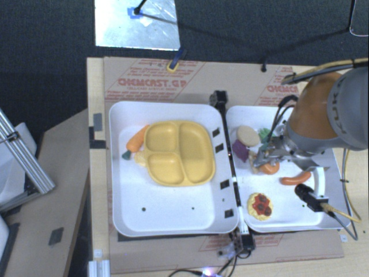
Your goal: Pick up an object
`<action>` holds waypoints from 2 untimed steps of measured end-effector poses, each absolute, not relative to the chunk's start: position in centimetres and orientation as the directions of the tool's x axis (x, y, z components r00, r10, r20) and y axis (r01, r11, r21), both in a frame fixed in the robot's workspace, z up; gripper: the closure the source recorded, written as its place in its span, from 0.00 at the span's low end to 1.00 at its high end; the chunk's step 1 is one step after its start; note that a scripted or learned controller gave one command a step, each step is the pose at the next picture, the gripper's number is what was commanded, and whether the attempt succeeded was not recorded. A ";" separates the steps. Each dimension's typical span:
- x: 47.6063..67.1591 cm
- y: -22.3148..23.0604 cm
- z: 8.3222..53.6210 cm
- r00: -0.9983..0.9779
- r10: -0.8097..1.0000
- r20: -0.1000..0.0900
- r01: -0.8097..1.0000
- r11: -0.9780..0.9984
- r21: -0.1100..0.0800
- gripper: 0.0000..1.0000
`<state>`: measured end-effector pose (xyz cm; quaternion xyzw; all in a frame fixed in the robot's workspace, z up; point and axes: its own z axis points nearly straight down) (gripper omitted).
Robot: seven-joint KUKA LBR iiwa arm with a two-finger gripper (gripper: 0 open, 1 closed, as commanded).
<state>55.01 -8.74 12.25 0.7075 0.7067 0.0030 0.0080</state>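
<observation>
The arm reaches into the right bin, and its pincer sits low over an orange toy piece near the bin's middle, just beside a purple piece. Whether the pincer is spread or pressed together cannot be told from this slant, and nothing is visibly caught in it. So the pick seems not yet done: approach made, grasp and lift remaining. A beige round piece lies toward the bin's far edge, a sausage and a small pizza toward its near edge. The left bin holds a yellow divided plate and a carrot.
</observation>
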 end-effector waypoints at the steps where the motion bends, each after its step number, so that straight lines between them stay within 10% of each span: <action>1: 54.9 -9.0 18.6 -0.004 1.000 -0.001 1.000 0.004 0.007 1.00; 2: 55.0 -9.0 22.7 -0.004 1.000 -0.001 1.000 0.004 0.006 1.00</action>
